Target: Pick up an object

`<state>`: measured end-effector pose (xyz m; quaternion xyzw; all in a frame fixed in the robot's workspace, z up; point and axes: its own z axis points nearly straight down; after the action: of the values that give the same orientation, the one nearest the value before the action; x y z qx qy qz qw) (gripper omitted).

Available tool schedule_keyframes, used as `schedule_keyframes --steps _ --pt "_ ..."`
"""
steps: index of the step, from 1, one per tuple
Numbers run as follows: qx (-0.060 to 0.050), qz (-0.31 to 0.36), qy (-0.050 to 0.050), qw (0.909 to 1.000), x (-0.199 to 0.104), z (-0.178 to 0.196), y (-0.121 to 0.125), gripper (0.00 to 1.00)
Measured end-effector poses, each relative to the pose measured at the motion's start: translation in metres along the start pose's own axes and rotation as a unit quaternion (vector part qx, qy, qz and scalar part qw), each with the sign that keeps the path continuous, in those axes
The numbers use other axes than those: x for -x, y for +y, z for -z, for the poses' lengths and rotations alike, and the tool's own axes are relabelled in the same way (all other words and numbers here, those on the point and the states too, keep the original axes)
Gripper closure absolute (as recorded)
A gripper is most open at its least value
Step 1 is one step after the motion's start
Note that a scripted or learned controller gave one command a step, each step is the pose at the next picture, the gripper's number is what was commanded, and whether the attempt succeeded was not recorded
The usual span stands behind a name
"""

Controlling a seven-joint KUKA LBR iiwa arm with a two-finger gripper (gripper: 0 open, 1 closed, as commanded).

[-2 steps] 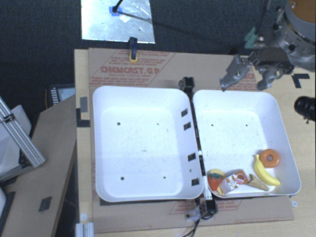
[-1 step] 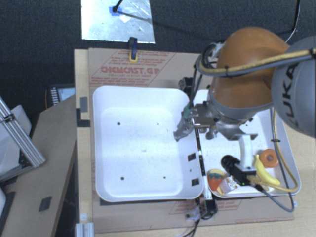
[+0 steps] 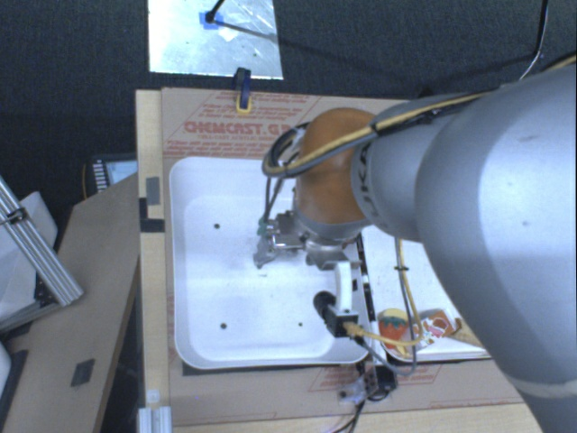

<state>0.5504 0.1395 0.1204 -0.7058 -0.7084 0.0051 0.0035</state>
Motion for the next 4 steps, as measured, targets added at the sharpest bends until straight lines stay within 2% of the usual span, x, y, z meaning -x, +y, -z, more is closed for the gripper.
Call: schedule_keyframes --steps 1,2,3,4 --pt "0.006 -0.002 0.002 1.0000 0.001 0.019 0.003 1.00" --pt "0.007 0.001 0.002 1.0000 -0.030 0.023 0.008 1.00" --pt "0.007 0.001 0.002 1.0000 -0.059 -0.009 0.045 1.00" --pt "0.000 -0.002 0.000 1.0000 -0.049 -0.034 -0.056 1.00"
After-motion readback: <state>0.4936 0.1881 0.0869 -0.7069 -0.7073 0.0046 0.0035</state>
